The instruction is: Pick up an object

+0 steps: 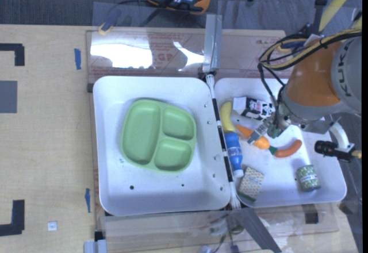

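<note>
We see the gripper [270, 129] low in the right bin [333, 188], right over a small orange carrot toy [260, 142]. We cannot tell how it is set — the arm [313, 82] hides too much of it. Nothing looks lifted yet.

The toys here sit very close. The carrot toy touches the blue bottle [233, 154], with the yellow banana [226, 115] just beside and an orange sausage [287, 148] near. We think the grab could slip, or push the carrot toy sideways — or catch two toys at once. The green plate [158, 135] in the left bin [109, 188] is well apart and safe. The little green jar [308, 177] is off alone and looks easier.
</note>
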Controlling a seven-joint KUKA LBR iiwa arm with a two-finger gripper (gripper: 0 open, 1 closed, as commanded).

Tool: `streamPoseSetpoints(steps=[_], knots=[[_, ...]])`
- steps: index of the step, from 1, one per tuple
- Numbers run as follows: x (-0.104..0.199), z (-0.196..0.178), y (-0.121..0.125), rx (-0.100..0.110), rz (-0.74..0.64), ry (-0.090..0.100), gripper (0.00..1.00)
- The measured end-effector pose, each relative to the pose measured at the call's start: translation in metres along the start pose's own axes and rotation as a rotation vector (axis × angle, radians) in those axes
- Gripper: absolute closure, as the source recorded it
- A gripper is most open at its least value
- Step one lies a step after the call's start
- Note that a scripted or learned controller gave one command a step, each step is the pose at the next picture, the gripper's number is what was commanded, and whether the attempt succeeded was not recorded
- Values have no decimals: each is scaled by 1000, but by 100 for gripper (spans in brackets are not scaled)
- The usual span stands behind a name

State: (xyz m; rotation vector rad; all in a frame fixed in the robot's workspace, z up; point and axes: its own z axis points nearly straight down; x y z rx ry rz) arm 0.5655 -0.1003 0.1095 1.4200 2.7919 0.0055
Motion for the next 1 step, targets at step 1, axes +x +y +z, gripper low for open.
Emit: streamPoseSetpoints(steps=[1], knots=[[33, -95, 46, 5, 34, 5, 100]])
